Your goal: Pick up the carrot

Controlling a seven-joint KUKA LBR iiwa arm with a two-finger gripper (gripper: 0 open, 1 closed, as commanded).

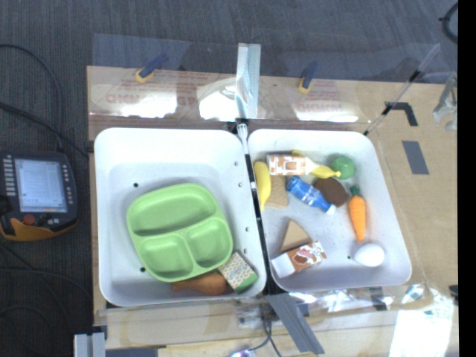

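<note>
Carrot (358, 216) lies in right bin (387, 199); egg (368, 255) just below.

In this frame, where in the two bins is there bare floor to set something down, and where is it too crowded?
Left bin: bare floor along the far wall and left side, around the green plate. Right bin: a small bare patch mid-floor between the sandwich wedge, carrot and egg. Its far half is crowded: banana, blue bottle, green ball.
</note>
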